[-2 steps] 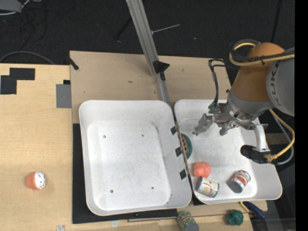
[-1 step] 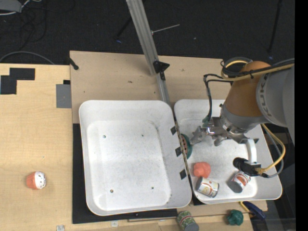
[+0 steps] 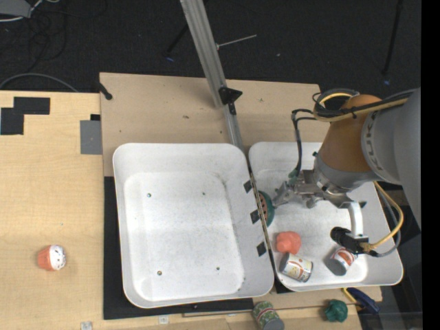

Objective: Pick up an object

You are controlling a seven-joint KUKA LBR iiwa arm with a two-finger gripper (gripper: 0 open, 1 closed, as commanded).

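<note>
At the bench's near edge, a small can (image 3: 265, 315) and a green lump (image 3: 335, 311) lay just outside the two white bins, with a blue-and-yellow object (image 3: 359, 297) at the near right corner. The bench (image 3: 172, 108) was pale wood over a dark floor strewn with cables; a second pale surface (image 3: 41, 198) adjoined it at left, bearing one orange-and-white ball (image 3: 51, 258) near its front edge. A slanted aluminium rail (image 3: 206, 47) rose from the far side down to the seam between the bins.

The left bin (image 3: 130, 163) showed bare speckled white. The right bin (image 3: 392, 270) held four loose objects: one red lump (image 3: 289, 241) near its middle, one printed can (image 3: 296, 268) at the near edge, one red-and-white cylinder (image 3: 339, 259) toward the near right corner, and one green item (image 3: 265, 209) against the left wall.

The grey arm (image 3: 385, 143), orange-banded, reached in from the right, its gripper (image 3: 285, 192) low over the right bin's left half, just beside the green item. Whether its fingers were apart or together could not be told.
</note>
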